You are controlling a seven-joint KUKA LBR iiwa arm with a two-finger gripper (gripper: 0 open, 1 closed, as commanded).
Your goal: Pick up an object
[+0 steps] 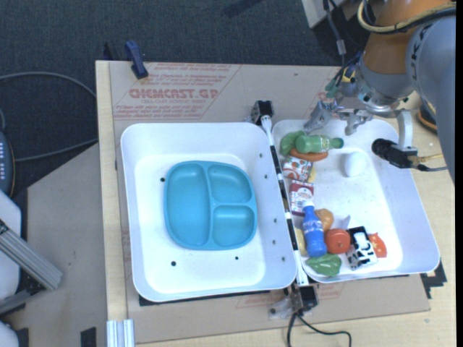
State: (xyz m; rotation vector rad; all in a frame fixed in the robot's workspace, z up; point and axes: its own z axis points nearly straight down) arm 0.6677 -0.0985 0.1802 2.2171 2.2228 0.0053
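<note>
The gripper [335,118] hung over the far edge of the right bin [405,215], its two fingers spread apart with nothing between them. Just below it a green bottle [313,144] lay on its side in that bin, near a white cup [354,163].
</note>
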